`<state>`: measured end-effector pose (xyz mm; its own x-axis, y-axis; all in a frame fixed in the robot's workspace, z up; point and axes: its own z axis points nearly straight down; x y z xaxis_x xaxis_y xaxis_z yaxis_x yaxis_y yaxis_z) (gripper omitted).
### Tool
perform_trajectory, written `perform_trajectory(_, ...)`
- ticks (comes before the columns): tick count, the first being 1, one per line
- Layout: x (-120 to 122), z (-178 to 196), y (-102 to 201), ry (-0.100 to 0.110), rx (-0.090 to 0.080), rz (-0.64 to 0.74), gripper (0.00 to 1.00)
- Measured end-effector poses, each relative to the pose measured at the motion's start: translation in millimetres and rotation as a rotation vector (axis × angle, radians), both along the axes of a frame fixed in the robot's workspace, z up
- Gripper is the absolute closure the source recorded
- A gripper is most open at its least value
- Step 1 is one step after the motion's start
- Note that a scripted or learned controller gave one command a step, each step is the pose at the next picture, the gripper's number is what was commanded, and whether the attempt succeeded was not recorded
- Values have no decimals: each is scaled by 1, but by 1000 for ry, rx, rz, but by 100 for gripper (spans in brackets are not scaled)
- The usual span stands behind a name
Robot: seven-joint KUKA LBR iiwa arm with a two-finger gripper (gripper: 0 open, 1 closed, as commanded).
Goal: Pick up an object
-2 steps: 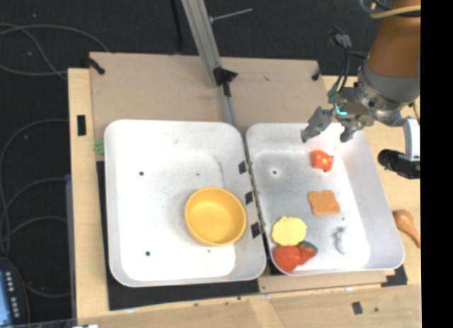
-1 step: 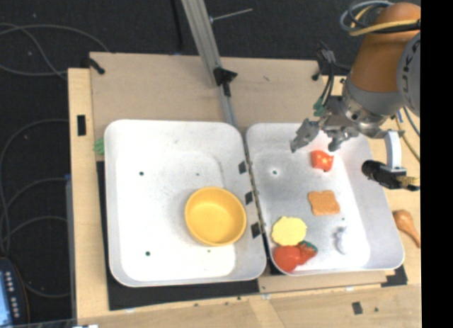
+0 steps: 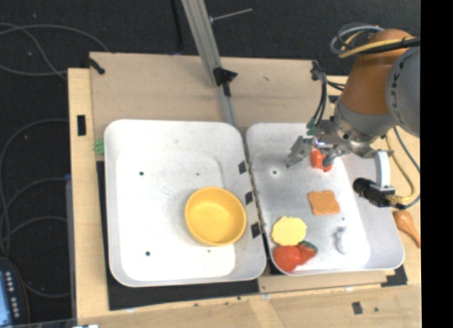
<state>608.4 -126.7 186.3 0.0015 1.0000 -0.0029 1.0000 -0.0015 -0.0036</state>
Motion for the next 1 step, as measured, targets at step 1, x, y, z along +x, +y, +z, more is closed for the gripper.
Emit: perform_trajectory(1,1,-44,-9,-1,-1,0,0)
